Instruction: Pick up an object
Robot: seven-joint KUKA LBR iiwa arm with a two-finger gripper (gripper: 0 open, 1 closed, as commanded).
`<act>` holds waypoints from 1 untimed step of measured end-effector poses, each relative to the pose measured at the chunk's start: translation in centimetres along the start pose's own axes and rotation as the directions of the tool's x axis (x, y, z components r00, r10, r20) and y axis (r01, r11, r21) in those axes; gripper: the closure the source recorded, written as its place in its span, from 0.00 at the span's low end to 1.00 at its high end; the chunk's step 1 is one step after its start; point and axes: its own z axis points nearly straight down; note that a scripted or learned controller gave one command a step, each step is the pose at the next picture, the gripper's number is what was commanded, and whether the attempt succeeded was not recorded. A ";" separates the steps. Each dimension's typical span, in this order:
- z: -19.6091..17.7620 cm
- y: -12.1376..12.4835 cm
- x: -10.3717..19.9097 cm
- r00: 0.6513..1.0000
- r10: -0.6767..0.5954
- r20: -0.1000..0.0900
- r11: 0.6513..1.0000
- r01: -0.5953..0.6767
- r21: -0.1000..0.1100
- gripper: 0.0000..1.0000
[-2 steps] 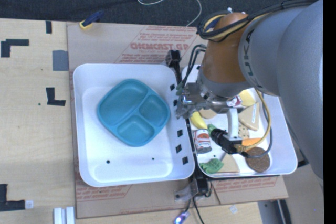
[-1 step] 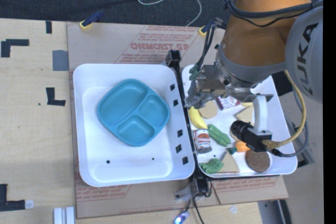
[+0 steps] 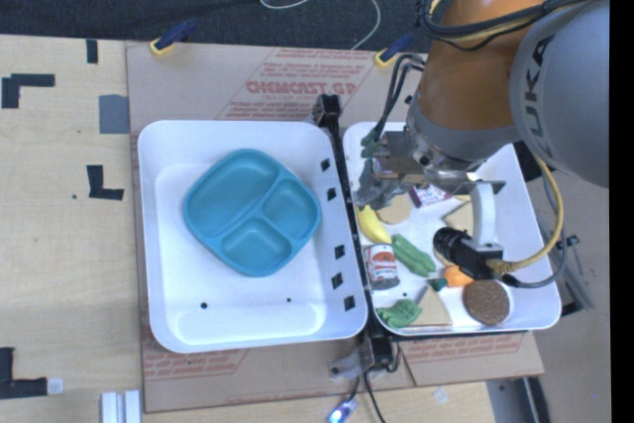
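A wooden tabletop [image 3: 59, 243] marked with black shapes carries a cardboard sheet [image 3: 297, 84] and two white bins side by side. The left bin [image 3: 158, 243] holds one blue divided plate [image 3: 253, 211]. The right bin [image 3: 535, 312] holds one yellow banana [image 3: 373, 224], one small can [image 3: 382, 266], two green pieces and one brown disc [image 3: 487, 302]. The end effector [image 3: 388, 185] hangs low over that bin's upper left; its opening cannot be told.

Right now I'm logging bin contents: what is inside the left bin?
The left bin holds one blue divided plate, lying flat with nothing in its three compartments. The plate covers the bin floor beneath it, so anything under it cannot be seen.
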 end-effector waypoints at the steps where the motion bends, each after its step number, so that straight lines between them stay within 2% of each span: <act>1: -7.1 -3.0 4.9 1.000 -0.010 -0.005 1.000 0.010 -0.009 1.00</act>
